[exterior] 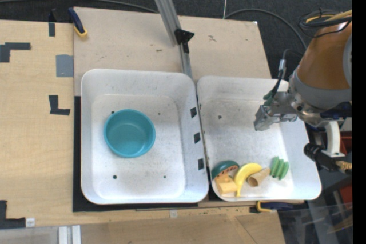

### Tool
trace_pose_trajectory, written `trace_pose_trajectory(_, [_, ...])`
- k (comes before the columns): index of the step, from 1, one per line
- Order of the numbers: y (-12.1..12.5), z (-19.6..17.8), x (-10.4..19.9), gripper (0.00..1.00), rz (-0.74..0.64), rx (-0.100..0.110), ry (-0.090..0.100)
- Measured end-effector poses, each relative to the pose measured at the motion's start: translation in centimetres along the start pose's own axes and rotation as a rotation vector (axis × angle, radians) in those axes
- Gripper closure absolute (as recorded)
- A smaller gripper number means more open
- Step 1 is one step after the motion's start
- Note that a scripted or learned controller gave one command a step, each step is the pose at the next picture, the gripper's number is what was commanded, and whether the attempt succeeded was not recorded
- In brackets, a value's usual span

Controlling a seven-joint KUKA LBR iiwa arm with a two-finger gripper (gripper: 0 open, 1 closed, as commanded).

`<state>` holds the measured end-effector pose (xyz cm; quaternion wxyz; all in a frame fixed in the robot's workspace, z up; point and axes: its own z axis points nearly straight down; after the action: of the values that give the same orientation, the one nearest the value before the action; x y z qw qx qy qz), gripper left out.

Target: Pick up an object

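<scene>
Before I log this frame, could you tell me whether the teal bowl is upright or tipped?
Upright: the bowl shows its round open mouth and inside.

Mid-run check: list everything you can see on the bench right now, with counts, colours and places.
bins: 2, white, side by side on the bench; left bin, right bin
bowl: 1, teal, upright in the left bin
banana: 1, yellow, right bin's near edge
green piece: 1, green, right of the banana
cone-shaped piece: 1, tan, beside the banana
yellow block: 1, right bin's near-left corner
round item: 1, green and red, just behind the block
clamps: 2, blue and yellow, far-left, near edge
gripper: 1, grey, over the right bin's right side
</scene>
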<state>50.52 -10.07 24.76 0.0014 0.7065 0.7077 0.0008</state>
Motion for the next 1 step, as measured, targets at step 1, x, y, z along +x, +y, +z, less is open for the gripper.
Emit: trace_pose_trajectory(1, [0.92,-0.49,5.14,1.00,-0.005,0.004,0.003])
